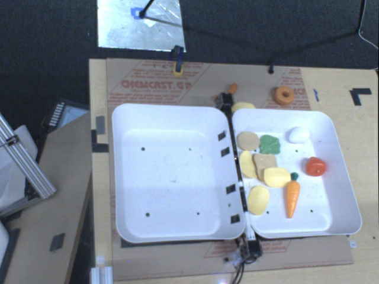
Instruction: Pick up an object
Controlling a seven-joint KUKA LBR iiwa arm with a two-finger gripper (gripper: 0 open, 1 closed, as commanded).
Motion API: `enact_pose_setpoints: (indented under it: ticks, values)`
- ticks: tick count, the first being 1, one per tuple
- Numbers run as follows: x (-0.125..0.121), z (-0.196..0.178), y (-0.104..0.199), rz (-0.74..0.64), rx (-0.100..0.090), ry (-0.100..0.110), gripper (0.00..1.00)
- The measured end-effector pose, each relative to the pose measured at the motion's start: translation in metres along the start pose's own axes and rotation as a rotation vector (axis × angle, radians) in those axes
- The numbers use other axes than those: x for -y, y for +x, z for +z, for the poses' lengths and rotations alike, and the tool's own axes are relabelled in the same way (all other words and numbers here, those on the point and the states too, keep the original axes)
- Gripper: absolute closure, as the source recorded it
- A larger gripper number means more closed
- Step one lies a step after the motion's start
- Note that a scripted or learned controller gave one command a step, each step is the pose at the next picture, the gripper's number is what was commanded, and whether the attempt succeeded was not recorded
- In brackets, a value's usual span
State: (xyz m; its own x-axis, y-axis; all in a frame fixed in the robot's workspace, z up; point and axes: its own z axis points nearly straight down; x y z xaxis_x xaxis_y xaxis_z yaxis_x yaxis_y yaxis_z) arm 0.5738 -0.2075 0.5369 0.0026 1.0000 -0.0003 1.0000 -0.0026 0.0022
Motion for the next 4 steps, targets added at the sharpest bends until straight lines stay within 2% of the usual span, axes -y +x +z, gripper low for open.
enact_pose_setpoints:
  ticks: [1,2,3,4]
  values:
    - [0.087,0.0,0.002,0.0,0.001,-0.002,1.0]
    - [0.088,0.112,0.055,-0.01,-0.003,0.009,1.0]
    - [0.02,0.107,0.023,-0.004,0.003,-0.004,1.0]
    - [-0.003,0.094,0.0,-0.004,0.003,-0.003,1.0]
